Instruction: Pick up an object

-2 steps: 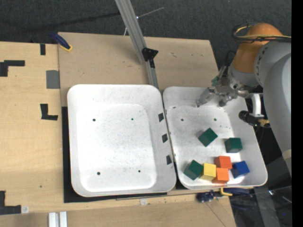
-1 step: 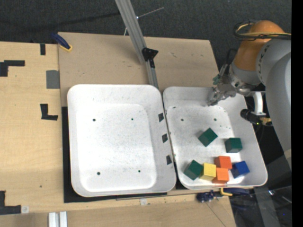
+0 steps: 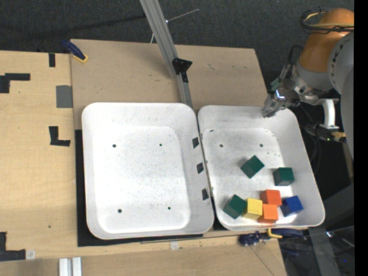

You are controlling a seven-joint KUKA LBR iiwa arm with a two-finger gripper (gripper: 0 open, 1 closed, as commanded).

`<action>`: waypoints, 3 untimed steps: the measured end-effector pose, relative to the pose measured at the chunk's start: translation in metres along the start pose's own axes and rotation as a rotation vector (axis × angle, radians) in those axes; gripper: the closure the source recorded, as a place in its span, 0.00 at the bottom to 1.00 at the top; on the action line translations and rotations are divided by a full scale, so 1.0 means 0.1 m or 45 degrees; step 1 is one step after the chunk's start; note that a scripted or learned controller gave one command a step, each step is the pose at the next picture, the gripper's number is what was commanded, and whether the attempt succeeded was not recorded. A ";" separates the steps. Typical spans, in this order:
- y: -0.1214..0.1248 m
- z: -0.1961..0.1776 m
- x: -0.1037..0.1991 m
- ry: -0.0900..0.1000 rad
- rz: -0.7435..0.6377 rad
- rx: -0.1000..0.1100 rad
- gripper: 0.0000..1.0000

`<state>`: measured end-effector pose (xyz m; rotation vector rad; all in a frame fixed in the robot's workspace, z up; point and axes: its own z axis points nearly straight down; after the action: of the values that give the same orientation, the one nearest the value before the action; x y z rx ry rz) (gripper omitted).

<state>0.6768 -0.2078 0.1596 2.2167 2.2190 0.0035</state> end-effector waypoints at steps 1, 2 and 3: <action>0.03 -0.43 0.02 0.001 -0.001 0.000 1.00; 0.04 -0.82 0.03 0.002 -0.001 0.002 1.00; -0.03 -0.70 0.55 0.004 -0.005 0.008 1.00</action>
<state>0.6735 -0.1531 0.2294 2.2171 2.2284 -0.0003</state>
